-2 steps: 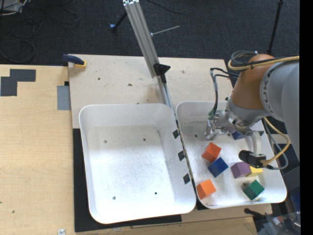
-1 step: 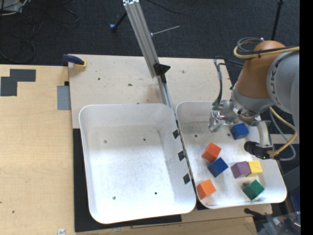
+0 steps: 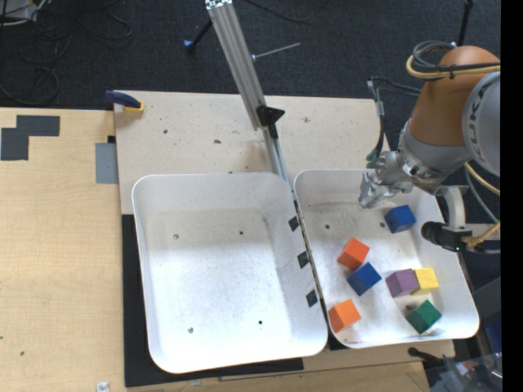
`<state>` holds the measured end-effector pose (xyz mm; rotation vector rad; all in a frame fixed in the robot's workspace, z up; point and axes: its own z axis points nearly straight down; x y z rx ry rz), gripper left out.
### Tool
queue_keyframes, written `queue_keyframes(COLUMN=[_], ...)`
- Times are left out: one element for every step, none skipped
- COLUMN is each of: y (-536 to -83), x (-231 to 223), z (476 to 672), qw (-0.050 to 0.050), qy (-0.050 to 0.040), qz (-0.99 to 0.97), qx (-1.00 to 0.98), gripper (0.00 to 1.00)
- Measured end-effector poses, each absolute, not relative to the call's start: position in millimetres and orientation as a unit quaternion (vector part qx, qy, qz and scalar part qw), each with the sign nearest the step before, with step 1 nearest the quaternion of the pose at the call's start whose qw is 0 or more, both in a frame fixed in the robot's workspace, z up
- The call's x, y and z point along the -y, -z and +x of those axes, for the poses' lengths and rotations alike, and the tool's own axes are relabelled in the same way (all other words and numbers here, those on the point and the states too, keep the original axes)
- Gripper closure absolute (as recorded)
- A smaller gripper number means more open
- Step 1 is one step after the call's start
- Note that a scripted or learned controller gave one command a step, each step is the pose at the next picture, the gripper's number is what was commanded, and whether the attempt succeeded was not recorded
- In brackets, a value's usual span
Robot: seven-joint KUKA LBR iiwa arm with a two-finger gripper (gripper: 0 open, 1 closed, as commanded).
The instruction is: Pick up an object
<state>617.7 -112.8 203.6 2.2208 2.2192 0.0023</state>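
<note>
Pale wooden worktop (image 3: 196, 133) here, speckled with small dark marks, and a dark carpeted floor (image 3: 122, 31) beyond its far edge with cables trailing across it. A blue and yellow clamp (image 3: 123, 100) grips the worktop's far left corner. A slanted aluminium rail (image 3: 241, 64) rises from the far edge, tipped with a checkered marker. To the left sits a lighter wooden panel (image 3: 49, 243) carrying grey rectangular patches.

Two shallow white plastic bins side by side. The left white bin (image 3: 212, 276) is bare white floor flecked with dots. The right white bin (image 3: 327, 198) carries the cubes: a blue cube (image 3: 400, 218) near its far right edge, turned slightly off square to the bin walls; an orange cube (image 3: 353, 253) at mid-floor with a darker blue cube (image 3: 364, 278) just beside it, both sitting diagonal to the walls; a purple cube (image 3: 401, 282) touching a yellow cube (image 3: 426, 279), roughly square to the near edge; a green cube (image 3: 424, 316) by the near right corner, rotated; a second orange cube (image 3: 345, 314) against the near left wall. Cubes, so no long axis on any of them.

The grey arm with its orange band (image 3: 449, 96) reaches in over the right bin's far edge. The metal claw (image 3: 376, 193) hangs just left of the blue cube, nothing visibly between its fingers; how far apart they stand, I cannot tell.
</note>
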Motion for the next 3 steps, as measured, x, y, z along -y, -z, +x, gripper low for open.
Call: queue_keyframes(y=[-253.4, -244.3, -249.0], x=[117.2, 64.1, 16.4], z=[607.8, 586.4, 575.0], qw=[-0.001, -0.003, -0.002], qy=[0.0007, 0.0009, 0.0004], qz=[0.708, 0.706, 0.706], qx=[-0.707, -0.708, -0.708], gripper=[1.00, 1.00, 1.00])
